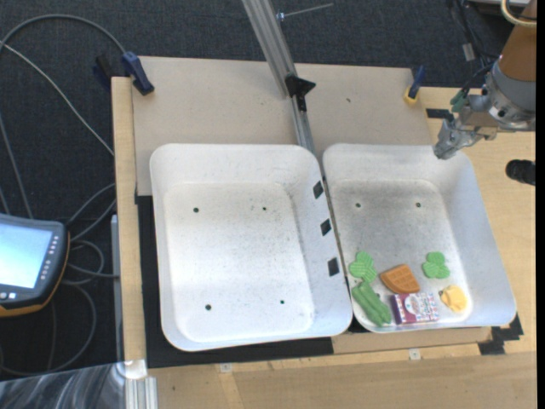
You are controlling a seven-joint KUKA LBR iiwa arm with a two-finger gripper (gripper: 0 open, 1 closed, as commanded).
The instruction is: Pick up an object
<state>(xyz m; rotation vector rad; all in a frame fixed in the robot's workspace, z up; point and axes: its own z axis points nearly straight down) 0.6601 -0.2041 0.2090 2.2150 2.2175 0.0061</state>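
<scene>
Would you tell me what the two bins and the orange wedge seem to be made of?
Bins: probably moulded plastic, matt white, speckled with dark scuffs; rounded corners and sloped walls suggest it.
Orange wedge: likely plastic or foam toy food, smooth and evenly coloured; too small to tell.

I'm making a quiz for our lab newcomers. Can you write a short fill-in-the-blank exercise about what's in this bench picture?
1. All the small objects lie in the ____ bin of the camera view.
2. The gripper hangs over that bin's ____ right corner.
3. The orange wedge lies between two ____ pieces.

Missing words: right; far; green
</scene>
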